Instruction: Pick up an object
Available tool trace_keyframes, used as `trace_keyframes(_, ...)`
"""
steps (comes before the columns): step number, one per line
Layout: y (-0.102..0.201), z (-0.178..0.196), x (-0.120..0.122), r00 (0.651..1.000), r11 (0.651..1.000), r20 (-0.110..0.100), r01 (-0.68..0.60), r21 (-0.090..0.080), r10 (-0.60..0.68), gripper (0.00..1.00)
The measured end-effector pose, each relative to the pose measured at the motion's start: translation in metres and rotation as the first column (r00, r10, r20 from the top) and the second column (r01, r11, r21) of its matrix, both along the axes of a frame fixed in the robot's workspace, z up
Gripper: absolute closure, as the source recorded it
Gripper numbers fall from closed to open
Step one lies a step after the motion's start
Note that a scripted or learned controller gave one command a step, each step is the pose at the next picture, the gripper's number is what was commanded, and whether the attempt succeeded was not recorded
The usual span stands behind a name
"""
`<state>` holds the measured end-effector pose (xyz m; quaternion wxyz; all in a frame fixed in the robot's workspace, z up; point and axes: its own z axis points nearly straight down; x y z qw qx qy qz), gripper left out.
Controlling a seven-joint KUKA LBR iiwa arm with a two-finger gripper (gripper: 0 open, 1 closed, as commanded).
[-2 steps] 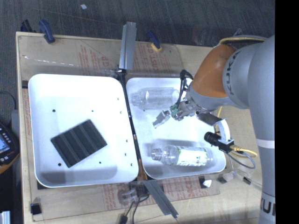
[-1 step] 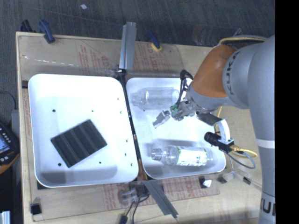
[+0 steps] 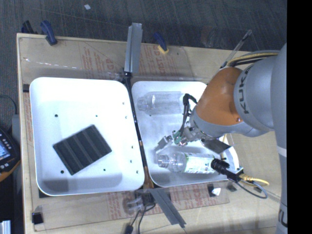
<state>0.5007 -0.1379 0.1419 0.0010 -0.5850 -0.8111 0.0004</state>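
Grey arm housing (image 3: 263,96) with its orange band (image 3: 219,99) sits highest in the view and covers the upper right part of the right bin (image 3: 146,130). Below the band, the gripper (image 3: 174,140) reaches down into this bin. Its tip is small and cluttered with cables; whether the fingers are released or clenched cannot be told.

Two clear plastic bottles lie in the right bin. The upper bottle (image 3: 158,103) lies on its side near the far wall, its right end hidden behind the arm. The lower bottle (image 3: 187,163), with a greenish label, lies on its side near the front wall, just below the gripper tip. Contact between gripper and lower bottle cannot be confirmed. Both bottles are transparent and hard to outline against the white floor.

The left bin (image 3: 39,145) holds a dark ribbed rectangular pad (image 3: 82,149), lying flat and turned at an angle.

Both bins rest side by side on the desk (image 3: 73,52), where blue clamps (image 3: 48,33) grip the far edge.
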Motion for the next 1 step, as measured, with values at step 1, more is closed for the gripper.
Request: trace_keyframes(1,-0.002,0.0128,-0.0078,1.0,1.0,0.003,-0.019,-0.001,0.019,0.0)
